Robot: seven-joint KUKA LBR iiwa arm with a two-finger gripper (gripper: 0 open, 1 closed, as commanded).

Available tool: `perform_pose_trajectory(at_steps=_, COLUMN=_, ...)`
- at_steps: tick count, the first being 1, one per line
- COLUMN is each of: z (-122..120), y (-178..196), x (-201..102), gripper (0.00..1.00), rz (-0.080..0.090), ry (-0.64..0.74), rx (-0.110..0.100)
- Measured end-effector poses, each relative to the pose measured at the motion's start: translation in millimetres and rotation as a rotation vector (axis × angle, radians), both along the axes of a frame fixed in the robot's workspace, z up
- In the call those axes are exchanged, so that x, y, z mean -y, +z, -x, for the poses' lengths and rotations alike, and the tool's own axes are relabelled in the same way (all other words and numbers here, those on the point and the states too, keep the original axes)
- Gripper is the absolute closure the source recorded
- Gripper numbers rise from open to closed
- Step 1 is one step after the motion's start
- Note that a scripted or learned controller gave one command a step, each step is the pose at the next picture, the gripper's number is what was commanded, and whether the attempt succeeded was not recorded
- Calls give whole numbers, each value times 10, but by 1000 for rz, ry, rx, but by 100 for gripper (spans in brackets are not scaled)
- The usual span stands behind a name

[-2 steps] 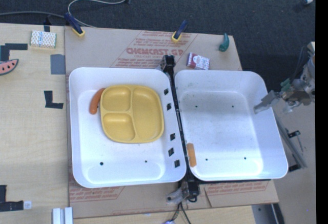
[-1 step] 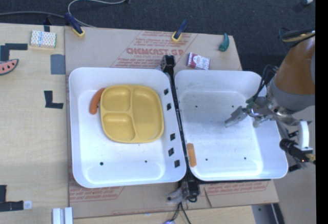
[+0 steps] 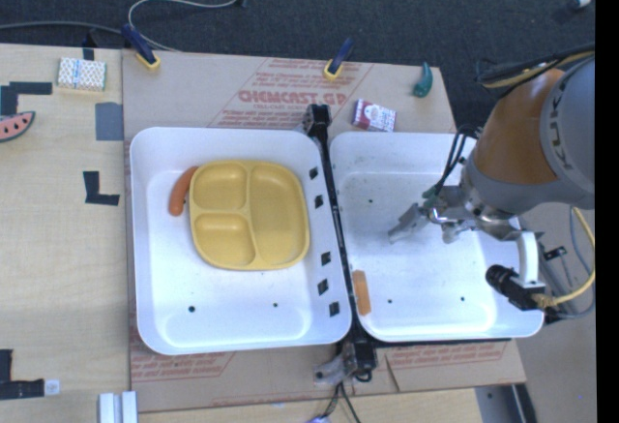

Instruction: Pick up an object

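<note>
A yellow divided plate point(image 3: 250, 215) lies in the left bin point(image 3: 164, 315). An orange sausage-shaped piece point(image 3: 178, 192) rests against the plate's left rim. A second small orange piece point(image 3: 361, 291) lies at the left wall of the right bin point(image 3: 426, 319), near its front. My gripper point(image 3: 424, 229) hangs over the middle of the right bin. Its fingers point(image 3: 399, 230) are spread open with nothing between them. The gripper stands well right of and behind the small orange piece, apart from it.
A red-and-white packet point(image 3: 372, 115) lies on the cardboard behind the right bin, with a green clip point(image 3: 424, 78) and yellow-blue clamps point(image 3: 338, 61) nearby. Black clips point(image 3: 323, 259) line the divider between the bins. The arm's grey and orange body point(image 3: 522, 145) overhangs the right bin's right side.
</note>
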State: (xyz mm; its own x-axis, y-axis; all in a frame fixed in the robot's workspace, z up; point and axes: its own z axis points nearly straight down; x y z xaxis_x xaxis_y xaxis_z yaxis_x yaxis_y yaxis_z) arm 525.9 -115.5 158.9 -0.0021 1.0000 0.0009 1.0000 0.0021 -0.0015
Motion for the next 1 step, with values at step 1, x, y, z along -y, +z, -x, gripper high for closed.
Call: perform_pose_trajectory(at_steps=1, z=127, y=251, x=-583, gripper=0, rz=0, ry=0, rx=0)
